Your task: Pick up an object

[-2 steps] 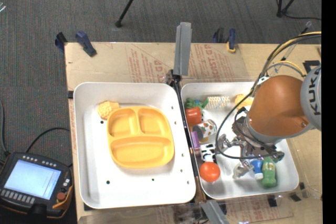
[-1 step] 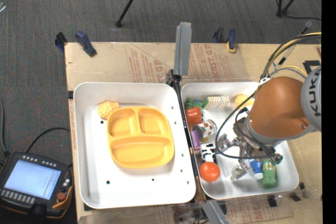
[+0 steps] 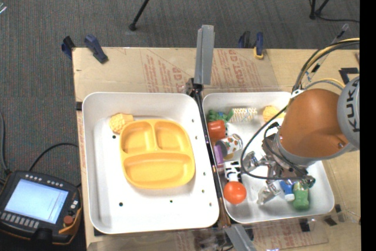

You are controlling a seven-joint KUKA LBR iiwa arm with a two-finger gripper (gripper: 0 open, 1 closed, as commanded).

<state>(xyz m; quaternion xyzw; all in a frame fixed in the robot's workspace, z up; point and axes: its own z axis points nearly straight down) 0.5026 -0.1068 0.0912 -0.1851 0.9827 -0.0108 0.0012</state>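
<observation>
I am hovering the claw, grip state unclear, over the right bin's near clutter, risking nudging the green toy aside.

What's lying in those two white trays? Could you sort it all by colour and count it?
Yellow or orange: 3, divided plate, small lumpy piece, another
Red: 2, ball, pepper-like toy
Green: 1, block
Pale, bumpy: 1, roller
Patterned: 1, cup
Total: 8 that I can tell apart; more are hidden under the arm.
</observation>
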